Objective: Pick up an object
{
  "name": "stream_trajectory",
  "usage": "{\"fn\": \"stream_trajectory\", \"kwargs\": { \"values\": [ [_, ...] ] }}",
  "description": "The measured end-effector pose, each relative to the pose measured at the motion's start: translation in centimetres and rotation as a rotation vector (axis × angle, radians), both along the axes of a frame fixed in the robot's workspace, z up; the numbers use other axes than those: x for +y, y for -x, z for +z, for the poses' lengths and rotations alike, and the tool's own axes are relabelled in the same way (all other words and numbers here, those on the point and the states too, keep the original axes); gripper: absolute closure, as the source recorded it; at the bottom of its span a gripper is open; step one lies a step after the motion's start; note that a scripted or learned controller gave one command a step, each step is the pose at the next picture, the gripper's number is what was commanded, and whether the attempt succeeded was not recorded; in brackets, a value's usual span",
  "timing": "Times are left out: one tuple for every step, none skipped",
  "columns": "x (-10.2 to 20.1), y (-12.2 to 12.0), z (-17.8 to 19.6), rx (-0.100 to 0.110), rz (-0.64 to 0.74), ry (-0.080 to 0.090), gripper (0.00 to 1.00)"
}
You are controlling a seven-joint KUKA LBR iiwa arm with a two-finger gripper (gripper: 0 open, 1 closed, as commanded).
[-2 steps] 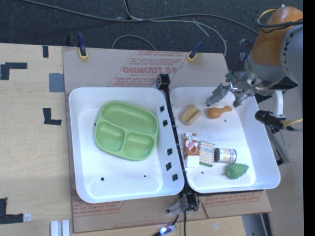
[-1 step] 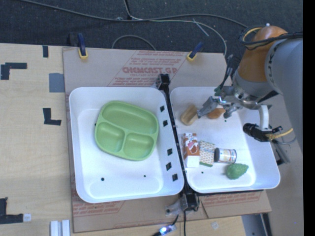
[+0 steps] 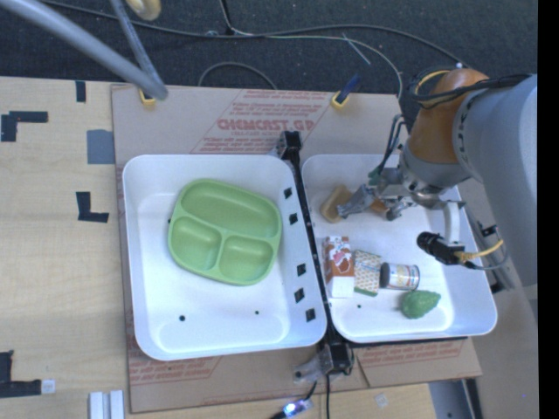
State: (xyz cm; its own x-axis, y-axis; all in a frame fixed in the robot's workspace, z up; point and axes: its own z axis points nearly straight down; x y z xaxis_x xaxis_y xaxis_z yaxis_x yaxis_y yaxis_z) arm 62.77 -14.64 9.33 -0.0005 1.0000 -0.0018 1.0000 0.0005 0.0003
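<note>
My gripper (image 3: 362,202) hangs low over the upper left part of the right bin (image 3: 467,321), pointing left. Its tip is right next to a tan, rounded object (image 3: 333,206) near the divider; I cannot tell whether they touch. Lower in the same bin lie a red and white packet (image 3: 337,258), a green and white packet (image 3: 367,274), a small jar on its side (image 3: 401,277) and a green leafy toy (image 3: 420,304). The grey arm with its orange band (image 3: 441,116) covers the bin's upper right corner.
A green divided plate (image 3: 225,231) fills the middle of the left bin (image 3: 148,321). A black divider with clips (image 3: 301,234) separates the bins. Cables (image 3: 450,250) loop off the wrist over the right bin's right side. A grey pole (image 3: 79,37) crosses the top left.
</note>
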Motion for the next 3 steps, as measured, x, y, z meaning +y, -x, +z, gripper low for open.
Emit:
{"fn": "stream_trajectory", "kwargs": {
  "values": [
    [0.2, 0.1, 0.9, 0.001, 0.002, 0.000, 1.00],
    [-0.1, -0.1, 5.1, -0.003, 0.001, -0.002, 1.00],
    [0.4, 0.7, 10.1, -0.003, 0.001, -0.002, 1.00]
  ]
}}
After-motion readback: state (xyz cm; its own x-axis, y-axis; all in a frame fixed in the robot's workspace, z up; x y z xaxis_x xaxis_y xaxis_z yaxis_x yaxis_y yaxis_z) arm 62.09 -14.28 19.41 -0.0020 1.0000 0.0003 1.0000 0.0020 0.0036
